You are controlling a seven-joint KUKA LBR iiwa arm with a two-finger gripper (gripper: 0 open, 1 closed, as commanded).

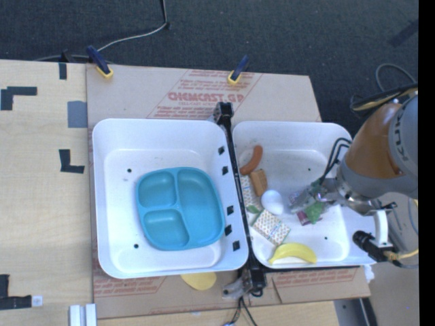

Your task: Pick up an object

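While my arm [384, 151] reaches in from the right, the bench holds two white bins side by side: the left bin [109, 182] carries a blue divided plate [180, 207], and the right bin [292, 133] holds the smaller clutter. My gripper [309, 202] hangs low over the right bin's middle, just above a small green object [315, 212] that it may be touching; whether it has grasped anything I cannot tell. Near the front wall lies a yellow banana [293, 253], with a patterned packet [271, 228] beside it. Along the divider sit a sausage [251, 159], a brown piece [258, 181] and a white ball [272, 200].
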